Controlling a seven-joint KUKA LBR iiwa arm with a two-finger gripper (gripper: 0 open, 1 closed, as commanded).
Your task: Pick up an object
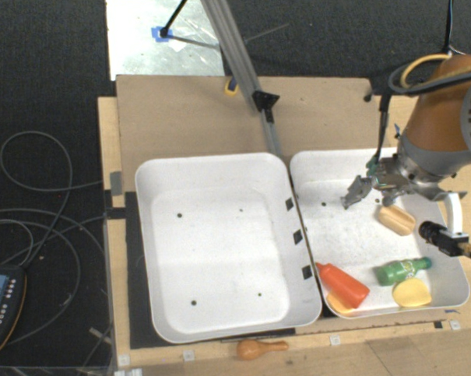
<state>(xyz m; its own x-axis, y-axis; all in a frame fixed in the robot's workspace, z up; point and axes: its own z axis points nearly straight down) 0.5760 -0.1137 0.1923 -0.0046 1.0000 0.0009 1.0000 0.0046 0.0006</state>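
Several objects lie in the right bin (328, 175): a tan block (396, 219) near the right wall, an orange-red cone-shaped piece (342, 284) at the front left corner, a green bottle (401, 270) and a yellow rounded piece (411, 293) at the front right. My gripper (368, 195) hangs over the back middle of this bin, just left of and behind the tan block. Its fingers stand open with nothing between them.
The left bin (215, 246) sits beside the right one, with black clips along the shared wall. A tan pear-shaped object (260, 347) lies on the bench in front of the bins. A grey pole (241, 58) slants over the bench's back.
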